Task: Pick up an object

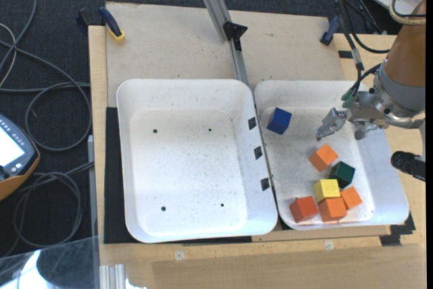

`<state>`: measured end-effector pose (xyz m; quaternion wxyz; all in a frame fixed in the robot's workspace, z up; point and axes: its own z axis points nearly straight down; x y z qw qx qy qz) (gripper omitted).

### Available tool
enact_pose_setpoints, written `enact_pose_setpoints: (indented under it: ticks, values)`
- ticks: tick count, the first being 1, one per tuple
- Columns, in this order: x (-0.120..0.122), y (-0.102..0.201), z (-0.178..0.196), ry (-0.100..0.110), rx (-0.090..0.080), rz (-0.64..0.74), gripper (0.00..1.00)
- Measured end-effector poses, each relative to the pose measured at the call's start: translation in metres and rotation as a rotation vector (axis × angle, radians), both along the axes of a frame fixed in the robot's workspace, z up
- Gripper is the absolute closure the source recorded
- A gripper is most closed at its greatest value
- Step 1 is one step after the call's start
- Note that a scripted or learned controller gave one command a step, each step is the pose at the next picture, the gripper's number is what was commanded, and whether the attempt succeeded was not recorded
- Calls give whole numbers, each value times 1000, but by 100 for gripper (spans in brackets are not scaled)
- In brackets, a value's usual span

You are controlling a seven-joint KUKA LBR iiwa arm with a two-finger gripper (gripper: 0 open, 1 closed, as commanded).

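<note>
Nearest the camera, a cluster of blocks is packed into the right bin [379, 166] at its front corner: a red block [304, 208], two orange ones [332, 208] [351, 197], a yellow block [328, 188] resting against them, and a dark green block [344, 172] just behind. They touch one another, so a grasp there would likely be crowded (fingers need free space on two sides).

A little farther back, a lone orange block [324, 157] lies apart from the cluster. It is judged the likeliest target, since the gripper [333, 125] hangs just beyond it, tilted down toward the bin floor. The fingers are seen spread, with nothing between them; no block is held.

Farther still, a blue block [279, 120] sits alone near the bin's left wall, well apart from the rest and also easy to reach.

The left bin [135, 145] carries only dark specks. Beyond both bins, a metal rail [215, 0] runs up from the divide, and blue clamps [111, 22] pin the board's far corners, presumably to stop it sliding.
</note>
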<state>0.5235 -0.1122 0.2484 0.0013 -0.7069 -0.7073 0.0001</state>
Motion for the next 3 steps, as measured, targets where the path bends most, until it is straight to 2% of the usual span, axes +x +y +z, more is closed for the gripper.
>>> enact_pose_setpoints:
  ticks: [1,2,3]
  values:
    - [0,0,0,-1,0,0,0]
    - [2,-1,-43,4,0,-1,0]
    - [0,2,-106,7,1,-1,0]
